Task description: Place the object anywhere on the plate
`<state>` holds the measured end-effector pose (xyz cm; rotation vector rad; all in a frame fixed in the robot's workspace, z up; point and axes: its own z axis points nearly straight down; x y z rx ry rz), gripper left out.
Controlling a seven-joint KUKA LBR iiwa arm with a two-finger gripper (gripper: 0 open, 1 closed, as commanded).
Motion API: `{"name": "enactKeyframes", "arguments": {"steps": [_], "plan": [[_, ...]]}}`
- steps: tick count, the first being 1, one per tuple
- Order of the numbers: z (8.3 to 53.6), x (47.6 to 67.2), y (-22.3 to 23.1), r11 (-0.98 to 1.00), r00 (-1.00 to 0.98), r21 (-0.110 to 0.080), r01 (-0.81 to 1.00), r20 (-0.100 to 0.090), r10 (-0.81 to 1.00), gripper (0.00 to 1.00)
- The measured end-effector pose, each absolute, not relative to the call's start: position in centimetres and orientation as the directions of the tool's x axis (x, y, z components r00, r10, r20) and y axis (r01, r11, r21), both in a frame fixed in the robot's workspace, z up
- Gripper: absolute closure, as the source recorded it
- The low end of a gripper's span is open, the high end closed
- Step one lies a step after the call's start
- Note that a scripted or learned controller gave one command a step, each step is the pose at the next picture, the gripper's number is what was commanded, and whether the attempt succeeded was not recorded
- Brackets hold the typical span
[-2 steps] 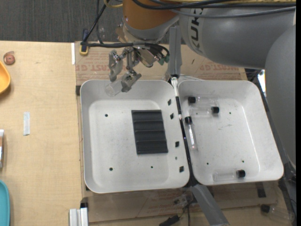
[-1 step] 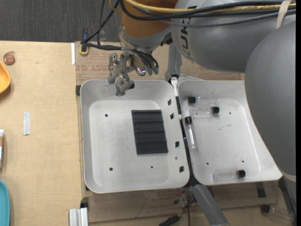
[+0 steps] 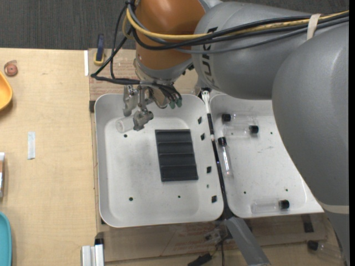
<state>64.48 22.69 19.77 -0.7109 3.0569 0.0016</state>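
two white bins (image 3: 111, 204), one black ridged block (image 3: 176, 155), one arm (image 3: 249, 43)

You look down at a slant from one fixed camera above the bench (image 3: 50, 165), fairly near; both white bins (image 3: 111, 204) fill mid-frame, the arm (image 3: 266, 54) entering from the right.

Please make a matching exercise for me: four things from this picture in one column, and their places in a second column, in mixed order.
Things
1. black ribbed rectangular plate
2. small white cylinder
3. small red-brown round disc
4. clear tube with black cap

Places
A. wooden bench, upper left of the view
B. middle of left white bin
C. lower edge of right white bin
D. upper left corner of left white bin

Pairs: 1-B, 2-D, 3-A, 4-C
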Motion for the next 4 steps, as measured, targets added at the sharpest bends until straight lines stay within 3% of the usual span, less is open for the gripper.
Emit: {"name": "enactKeyframes", "arguments": {"steps": [1, 2, 3, 4], "plan": [[10.6, 66.0, 22.0, 0.868, -0.868, 0.000, -0.497, -0.004, -0.497, 1.00], [9.8, 66.2, 22.9, 0.462, -0.462, -0.006, -0.887, -0.010, -0.887, 1.00], [13.2, 60.1, 21.5, 0.397, -0.397, -0.001, -0.918, -0.004, -0.918, 1.00], [16.9, 66.0, 21.9, 0.392, -0.392, -0.003, -0.920, -0.006, -0.920, 1.00]]}}
